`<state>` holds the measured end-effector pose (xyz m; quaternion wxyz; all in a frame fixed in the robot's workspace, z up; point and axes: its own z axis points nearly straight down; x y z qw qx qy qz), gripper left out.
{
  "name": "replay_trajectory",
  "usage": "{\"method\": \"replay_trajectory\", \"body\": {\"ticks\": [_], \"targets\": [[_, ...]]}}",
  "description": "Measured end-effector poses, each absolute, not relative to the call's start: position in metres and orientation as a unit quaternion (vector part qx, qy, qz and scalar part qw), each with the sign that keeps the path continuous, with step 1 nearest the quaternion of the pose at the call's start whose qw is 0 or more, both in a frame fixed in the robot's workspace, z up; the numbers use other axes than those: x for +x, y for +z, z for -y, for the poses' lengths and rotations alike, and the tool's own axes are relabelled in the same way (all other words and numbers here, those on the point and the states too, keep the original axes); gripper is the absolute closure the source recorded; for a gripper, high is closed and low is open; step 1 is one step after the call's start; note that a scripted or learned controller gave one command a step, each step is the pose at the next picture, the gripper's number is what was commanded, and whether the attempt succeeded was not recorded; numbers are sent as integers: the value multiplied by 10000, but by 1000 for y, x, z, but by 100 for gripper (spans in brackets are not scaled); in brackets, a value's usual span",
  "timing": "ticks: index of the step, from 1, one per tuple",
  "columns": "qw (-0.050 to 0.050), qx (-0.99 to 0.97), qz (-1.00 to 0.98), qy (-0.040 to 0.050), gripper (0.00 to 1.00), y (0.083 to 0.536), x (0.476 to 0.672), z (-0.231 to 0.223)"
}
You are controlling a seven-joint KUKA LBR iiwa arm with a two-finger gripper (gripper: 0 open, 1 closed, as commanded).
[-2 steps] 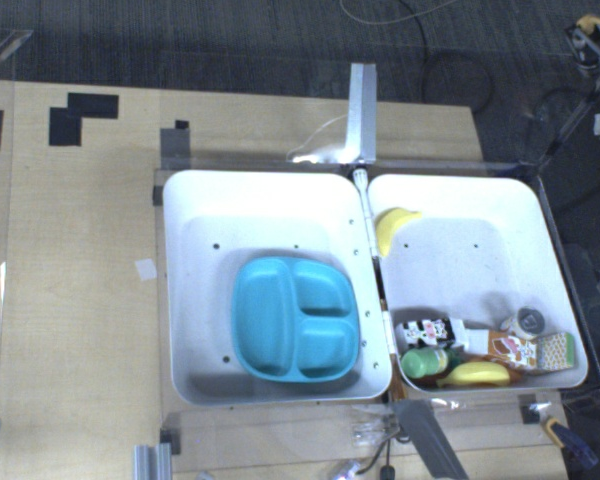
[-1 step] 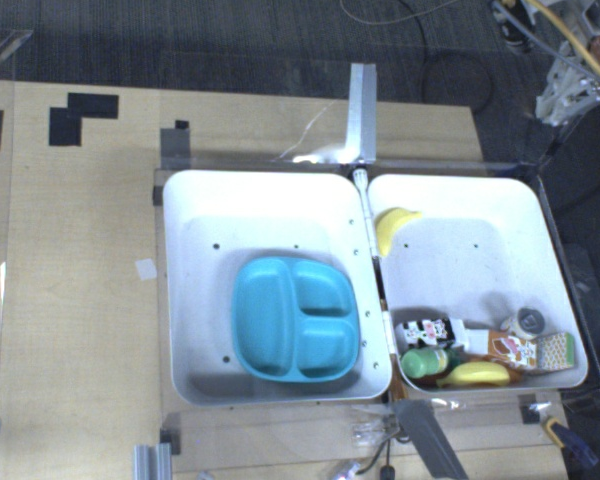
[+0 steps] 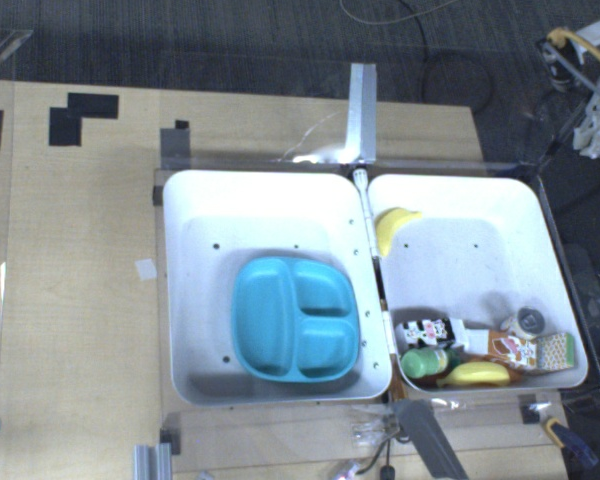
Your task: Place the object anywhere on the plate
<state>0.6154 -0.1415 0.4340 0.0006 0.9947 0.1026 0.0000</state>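
A yellow banana (image 3: pixel 393 226) waits at the right bin's (image 3: pixel 540 218) top-left corner, well apart from the blue plate (image 3: pixel 295 320) centred in the left bin (image 3: pixel 190 208).

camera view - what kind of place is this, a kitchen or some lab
Most likely a robot lab bench, not a kitchen: two white bins set side by side, toy food such as a yellow banana piled in a corner, and loose cable on grey carpet.

Bright even overhead light, soft shadows inside white bins (image 3: pixel 180 268), slightly blurry, low-resolution picture
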Motion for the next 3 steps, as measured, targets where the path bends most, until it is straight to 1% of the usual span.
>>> {"method": "replay_trajectory", "body": {"ticks": [1, 2, 3], "targets": [[7, 9946, -1033, -3, 100, 433, 660, 205], [-5, 9946, -1042, -8, 100, 262, 656, 148], [-1, 9948, -1022, -2, 100, 257, 596, 150]]}}
